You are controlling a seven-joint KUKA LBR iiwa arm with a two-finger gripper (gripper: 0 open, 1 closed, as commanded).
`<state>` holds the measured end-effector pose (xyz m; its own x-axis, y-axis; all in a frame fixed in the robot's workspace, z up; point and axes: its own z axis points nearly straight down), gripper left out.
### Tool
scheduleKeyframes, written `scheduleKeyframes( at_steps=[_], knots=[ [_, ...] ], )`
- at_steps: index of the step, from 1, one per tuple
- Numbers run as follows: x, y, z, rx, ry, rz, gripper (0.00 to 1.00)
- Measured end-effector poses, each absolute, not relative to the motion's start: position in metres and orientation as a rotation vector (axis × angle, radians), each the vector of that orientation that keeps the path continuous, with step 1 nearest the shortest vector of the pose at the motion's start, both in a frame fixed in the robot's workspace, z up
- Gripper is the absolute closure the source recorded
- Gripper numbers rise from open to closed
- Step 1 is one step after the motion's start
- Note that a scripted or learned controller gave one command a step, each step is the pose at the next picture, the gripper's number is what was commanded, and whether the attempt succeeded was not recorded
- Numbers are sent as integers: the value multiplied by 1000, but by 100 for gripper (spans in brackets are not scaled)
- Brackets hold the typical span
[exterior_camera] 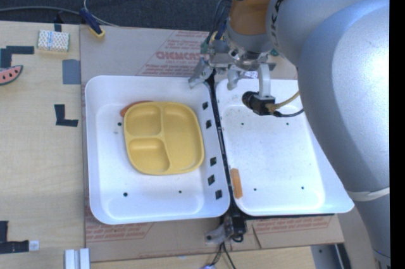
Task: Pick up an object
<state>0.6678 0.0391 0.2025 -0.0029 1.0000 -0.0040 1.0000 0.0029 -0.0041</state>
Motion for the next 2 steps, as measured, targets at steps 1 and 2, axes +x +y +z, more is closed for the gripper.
scheduleKeyframes(
  at_steps=[1, 2],
  knots=[
    [667, 109, 143, -2217, -2222, 3, 0],
    [667, 110, 153, -2214, -2225, 3, 100]
  ],
)
